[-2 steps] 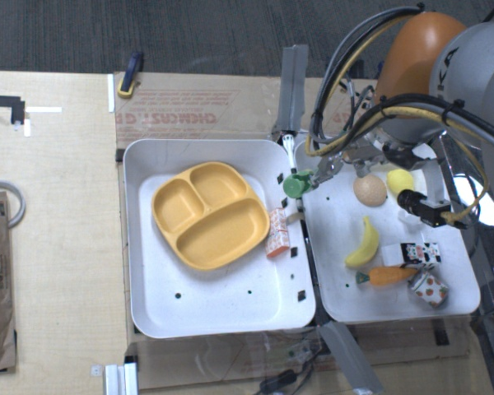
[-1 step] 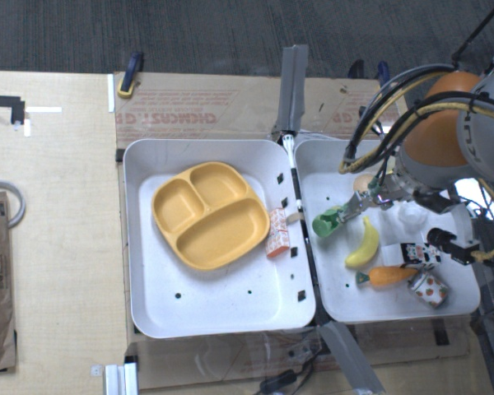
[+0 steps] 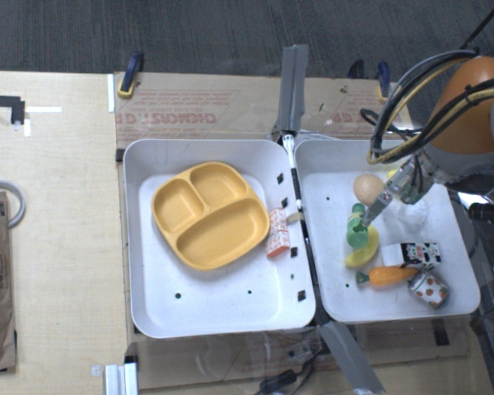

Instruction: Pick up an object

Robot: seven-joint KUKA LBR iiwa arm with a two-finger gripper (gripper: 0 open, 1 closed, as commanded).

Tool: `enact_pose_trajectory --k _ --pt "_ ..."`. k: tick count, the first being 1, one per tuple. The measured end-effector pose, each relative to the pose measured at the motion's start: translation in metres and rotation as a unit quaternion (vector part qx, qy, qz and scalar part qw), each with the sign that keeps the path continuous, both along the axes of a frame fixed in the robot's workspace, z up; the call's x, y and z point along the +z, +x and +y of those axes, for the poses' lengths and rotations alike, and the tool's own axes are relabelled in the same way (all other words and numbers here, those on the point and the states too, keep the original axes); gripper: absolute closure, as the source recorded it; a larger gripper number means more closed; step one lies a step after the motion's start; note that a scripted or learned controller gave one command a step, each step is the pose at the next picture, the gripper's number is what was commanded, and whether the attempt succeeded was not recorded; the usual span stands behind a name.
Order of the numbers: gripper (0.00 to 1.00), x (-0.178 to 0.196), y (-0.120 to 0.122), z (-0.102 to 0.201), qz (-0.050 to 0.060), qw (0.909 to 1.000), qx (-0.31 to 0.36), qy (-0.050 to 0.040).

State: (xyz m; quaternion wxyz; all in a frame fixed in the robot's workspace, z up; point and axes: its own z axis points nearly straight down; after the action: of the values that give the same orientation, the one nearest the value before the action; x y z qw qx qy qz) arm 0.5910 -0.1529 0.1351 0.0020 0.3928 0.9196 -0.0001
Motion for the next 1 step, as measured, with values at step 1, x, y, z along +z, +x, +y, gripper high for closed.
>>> enact_pose_trajectory --k 1 --pt "0.0 0.1194 0.0399 -0.0434 -0.001 0.9796 0.201 -0.0009"
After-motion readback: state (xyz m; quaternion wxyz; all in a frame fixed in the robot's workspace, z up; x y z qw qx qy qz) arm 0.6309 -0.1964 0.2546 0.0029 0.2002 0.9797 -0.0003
